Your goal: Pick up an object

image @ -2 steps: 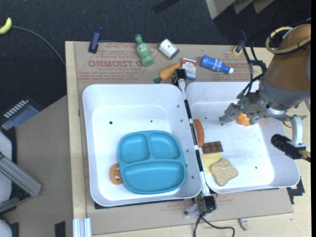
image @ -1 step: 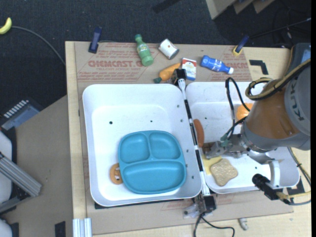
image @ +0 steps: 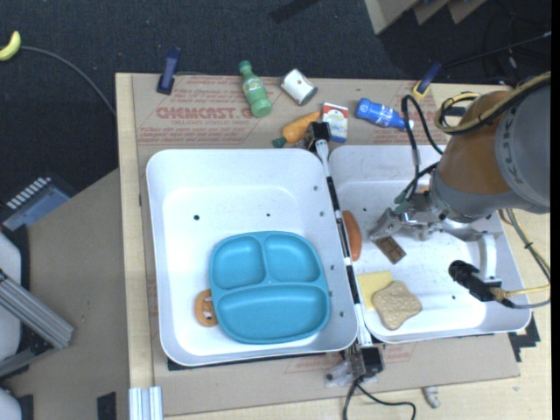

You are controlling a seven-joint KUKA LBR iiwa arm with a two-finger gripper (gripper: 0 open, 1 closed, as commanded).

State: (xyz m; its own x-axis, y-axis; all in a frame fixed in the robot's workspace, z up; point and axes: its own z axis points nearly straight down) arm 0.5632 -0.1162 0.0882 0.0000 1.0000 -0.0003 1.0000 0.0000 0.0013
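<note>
My gripper point(image: 386, 228) hangs low over the middle-left of the right bin point(image: 437, 169), on the grey arm with the orange band that comes in from the right. A small brown block point(image: 392, 250) lies on the bin floor just below and in front of the gripper tip. It looks close to touching, but I cannot tell whether it is gripped. An orange-red sausage point(image: 352, 234) lies along the bin's left wall. Toward the front left corner sit a yellow cheese slice point(image: 374, 282) and a tan bread piece point(image: 396, 304).
The left bin point(image: 175, 191) holds a blue divided plate point(image: 267, 285) with a small pretzel point(image: 205, 308) at its left edge. Behind the bins lie a green bottle point(image: 255, 90), a white can point(image: 298, 86), a carton point(image: 333, 121) and a blue bottle point(image: 381, 112). Cables point(image: 420, 129) trail over the right bin's back.
</note>
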